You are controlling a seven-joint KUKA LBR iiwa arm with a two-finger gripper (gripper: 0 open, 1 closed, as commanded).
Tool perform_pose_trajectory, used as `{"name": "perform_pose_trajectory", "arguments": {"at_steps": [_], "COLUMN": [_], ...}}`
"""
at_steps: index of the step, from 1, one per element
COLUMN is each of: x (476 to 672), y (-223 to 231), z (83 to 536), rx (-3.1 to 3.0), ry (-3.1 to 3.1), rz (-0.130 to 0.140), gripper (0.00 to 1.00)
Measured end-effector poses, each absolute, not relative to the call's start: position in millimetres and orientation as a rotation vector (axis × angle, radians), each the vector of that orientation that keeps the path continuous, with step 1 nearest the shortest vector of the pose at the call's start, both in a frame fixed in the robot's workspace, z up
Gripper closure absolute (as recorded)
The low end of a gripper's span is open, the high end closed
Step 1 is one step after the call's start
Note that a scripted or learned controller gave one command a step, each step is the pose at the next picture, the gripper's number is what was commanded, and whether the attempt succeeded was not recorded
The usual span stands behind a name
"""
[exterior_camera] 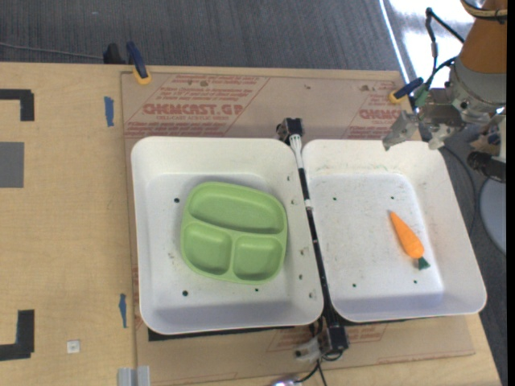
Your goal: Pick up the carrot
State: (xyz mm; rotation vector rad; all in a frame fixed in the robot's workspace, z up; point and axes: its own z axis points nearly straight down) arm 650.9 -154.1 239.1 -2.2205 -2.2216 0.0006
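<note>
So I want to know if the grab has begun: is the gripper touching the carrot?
Apart. The camera view shows the gripper over the far right corner of the right bin, with bare bin floor between it and the carrot.

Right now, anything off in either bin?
Nothing stands out. The carrot lies flat and whole in the right bin; the green divided plate sits level in the left bin. The hand is above the right bin's far edge.

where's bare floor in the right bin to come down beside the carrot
The right bin has bare floor left of the carrot, up to the centre divider, and behind it toward the far wall. Tightest is between the carrot and the bin's right wall. The green plate takes up most of the left bin.
</note>
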Motion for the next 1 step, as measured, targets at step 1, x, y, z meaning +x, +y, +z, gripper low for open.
{"name": "perform_pose_trajectory", "arguments": {"at_steps": [1], "x": [577.4], "y": [-191.5], "z": [112.9], "rx": [-2.22], "ry": [-2.218], "rz": [0.005], "gripper": [0.0]}}
